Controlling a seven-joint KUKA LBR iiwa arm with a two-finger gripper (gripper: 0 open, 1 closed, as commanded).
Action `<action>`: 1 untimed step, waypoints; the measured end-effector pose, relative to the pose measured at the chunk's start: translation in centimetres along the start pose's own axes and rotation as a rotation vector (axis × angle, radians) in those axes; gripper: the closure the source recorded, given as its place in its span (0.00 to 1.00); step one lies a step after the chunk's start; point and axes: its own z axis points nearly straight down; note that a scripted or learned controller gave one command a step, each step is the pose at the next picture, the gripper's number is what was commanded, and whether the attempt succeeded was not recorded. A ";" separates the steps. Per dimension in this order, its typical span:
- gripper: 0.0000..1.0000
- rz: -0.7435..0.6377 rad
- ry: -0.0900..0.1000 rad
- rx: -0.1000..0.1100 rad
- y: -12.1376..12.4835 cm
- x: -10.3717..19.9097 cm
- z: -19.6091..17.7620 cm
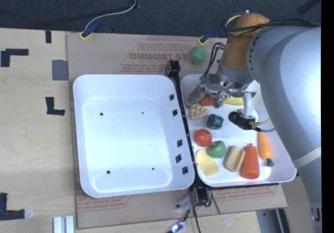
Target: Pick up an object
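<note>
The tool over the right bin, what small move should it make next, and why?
Probably lower a little straight down: the tool hangs over a red piece and a pale waffle-like piece at the right bin's far left corner, with nothing visibly gripped.

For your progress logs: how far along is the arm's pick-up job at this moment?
Done: the gripper is low in the right bin, beside a pale waffle-like piece. In hand: nothing seen between its fingers. Left: grasping and lifting; the tomato, carrot and other items lie in the bin.
</note>
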 end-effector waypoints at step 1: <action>0.00 0.000 0.001 0.000 0.0 0.0 0.0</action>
